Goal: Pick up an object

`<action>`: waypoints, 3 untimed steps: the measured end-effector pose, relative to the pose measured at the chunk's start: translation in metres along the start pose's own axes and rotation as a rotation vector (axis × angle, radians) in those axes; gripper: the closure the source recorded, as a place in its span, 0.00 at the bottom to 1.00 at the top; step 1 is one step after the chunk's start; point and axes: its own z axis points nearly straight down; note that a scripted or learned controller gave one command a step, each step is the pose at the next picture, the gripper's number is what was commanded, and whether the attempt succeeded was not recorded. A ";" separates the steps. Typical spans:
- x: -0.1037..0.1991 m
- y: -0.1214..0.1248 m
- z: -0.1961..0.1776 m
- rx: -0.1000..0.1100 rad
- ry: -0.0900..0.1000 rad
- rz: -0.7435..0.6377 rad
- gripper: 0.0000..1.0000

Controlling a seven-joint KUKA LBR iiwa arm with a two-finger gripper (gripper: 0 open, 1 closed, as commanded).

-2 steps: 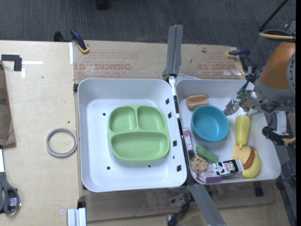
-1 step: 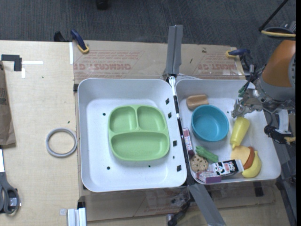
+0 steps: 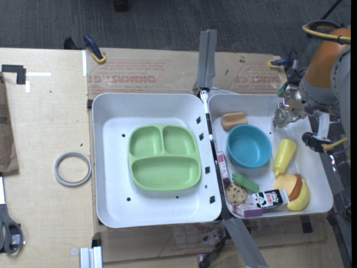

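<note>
Right now the end effector (image 3: 282, 116) hangs over the far right corner of the right bin (image 3: 321, 205), below the arm (image 3: 326, 66) with its orange band; whether it is released or clenched I cannot tell, and nothing is seen in its grasp. Inside that bin, a blue bowl (image 3: 249, 146) sits near the middle, with a tan bread piece (image 3: 234, 119) just beyond it toward the far wall. A yellow bottle (image 3: 284, 154) lies tilted just right of the bowl. Nearer the front edge are a green pod (image 3: 245, 181), a cookie (image 3: 236, 194), a small milk carton (image 3: 270, 199), a red-and-orange fruit piece (image 3: 291, 183) and a banana (image 3: 300, 199), crowded close together. The end effector is well apart from these front items and nearest to the bottle and bowl, touching neither. The left bin (image 3: 106, 166) holds a green divided plate (image 3: 164, 156), lying flat. On the table (image 3: 44, 121) to the left lie a grey ring (image 3: 73, 168) and a brown bag (image 3: 6, 127) at the edge.
</note>
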 end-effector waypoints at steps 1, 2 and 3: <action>-0.002 0.003 -0.049 0.000 0.000 0.126 1.00; -0.002 0.003 -0.049 0.000 0.000 0.126 0.00; 0.013 -0.044 0.001 0.001 0.001 -0.163 0.00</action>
